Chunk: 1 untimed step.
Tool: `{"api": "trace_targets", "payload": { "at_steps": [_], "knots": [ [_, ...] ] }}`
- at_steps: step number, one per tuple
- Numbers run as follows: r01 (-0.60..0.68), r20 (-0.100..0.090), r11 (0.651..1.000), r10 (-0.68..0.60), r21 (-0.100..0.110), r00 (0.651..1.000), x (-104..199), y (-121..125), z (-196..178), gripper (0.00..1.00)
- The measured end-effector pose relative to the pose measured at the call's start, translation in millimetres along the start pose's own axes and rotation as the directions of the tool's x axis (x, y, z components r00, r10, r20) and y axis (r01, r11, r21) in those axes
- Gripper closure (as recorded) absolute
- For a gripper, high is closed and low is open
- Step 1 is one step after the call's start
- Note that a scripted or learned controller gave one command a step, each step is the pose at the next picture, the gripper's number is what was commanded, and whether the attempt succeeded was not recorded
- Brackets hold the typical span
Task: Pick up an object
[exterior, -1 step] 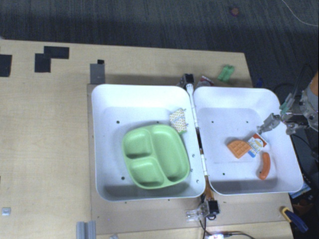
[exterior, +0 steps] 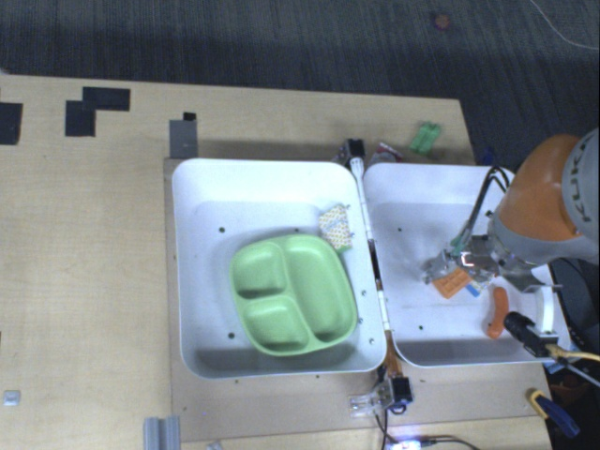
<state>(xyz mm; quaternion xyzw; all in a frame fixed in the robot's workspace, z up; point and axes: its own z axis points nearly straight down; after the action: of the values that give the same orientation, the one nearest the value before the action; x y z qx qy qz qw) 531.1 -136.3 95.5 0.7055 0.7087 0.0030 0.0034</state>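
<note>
A pale wooden surface [exterior: 84, 279] with a few dark square patches near its far left edge meets dark grey carpet [exterior: 281, 26] at the top of the view. Two shallow white plastic bins sit side by side on the surface.

The left bin [exterior: 187, 279] holds a smooth, pale green plate [exterior: 295, 293] with rounded corners and three compartments. A small crumpled scrap [exterior: 336, 223] with a speckled pattern lies just beyond the plate's upper right corner.

In the right bin [exterior: 412, 204], the arm [exterior: 544, 204], grey with an orange band, reaches in from the right. Its gripper [exterior: 448, 268] is low over the middle of the bin floor. Whether the gripper is open or closed cannot be told from here.

An orange block [exterior: 452, 286] sits directly at the gripper's near side, touching or almost touching it. The block is small, flat-faced and angular, with a matte bright orange colour. It lies tilted, its long axis slanting from lower left to upper right in the view.

A tiny blue piece [exterior: 474, 291] lies just to the right of the block. Further right, near the bin's right wall, is a slim, slightly curved orange-red piece [exterior: 494, 313] with rounded ends. Its long axis runs nearly straight up and down the view.

A small ribbed green thing [exterior: 425, 139] lies on the surface beyond the right bin's far rim.
</note>
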Motion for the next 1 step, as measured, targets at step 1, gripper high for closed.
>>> {"api": "trace_targets", "payload": {
  "at_steps": [1],
  "knots": [
    [-0.002,0.007,1.0,0.002,-0.01,1.0,-2.7,2.5,-12.6,1.0]
  ]
}}
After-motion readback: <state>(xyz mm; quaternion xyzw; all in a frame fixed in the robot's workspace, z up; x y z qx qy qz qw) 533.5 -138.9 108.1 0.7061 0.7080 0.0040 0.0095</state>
